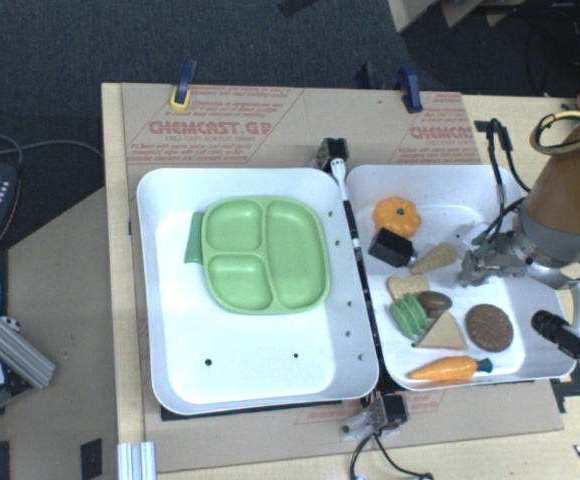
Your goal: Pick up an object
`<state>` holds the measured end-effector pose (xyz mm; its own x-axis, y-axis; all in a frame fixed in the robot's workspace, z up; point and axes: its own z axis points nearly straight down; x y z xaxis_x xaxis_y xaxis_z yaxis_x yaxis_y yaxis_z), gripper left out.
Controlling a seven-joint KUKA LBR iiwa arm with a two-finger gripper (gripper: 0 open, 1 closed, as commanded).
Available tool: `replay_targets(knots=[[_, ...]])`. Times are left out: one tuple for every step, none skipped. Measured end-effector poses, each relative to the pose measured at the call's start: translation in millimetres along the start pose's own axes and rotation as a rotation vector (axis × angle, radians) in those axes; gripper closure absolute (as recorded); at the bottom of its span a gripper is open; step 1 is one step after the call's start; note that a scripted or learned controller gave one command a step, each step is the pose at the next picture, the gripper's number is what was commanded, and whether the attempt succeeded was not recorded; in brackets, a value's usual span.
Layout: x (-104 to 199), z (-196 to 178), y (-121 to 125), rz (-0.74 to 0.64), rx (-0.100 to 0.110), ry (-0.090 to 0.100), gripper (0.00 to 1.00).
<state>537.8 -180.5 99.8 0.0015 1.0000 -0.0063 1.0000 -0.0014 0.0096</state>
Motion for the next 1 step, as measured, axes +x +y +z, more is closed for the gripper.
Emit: replay_targets(knots=[[-7.3, -60.4, -2.6, -0.001, 0.005, 0.004, 1.00]])
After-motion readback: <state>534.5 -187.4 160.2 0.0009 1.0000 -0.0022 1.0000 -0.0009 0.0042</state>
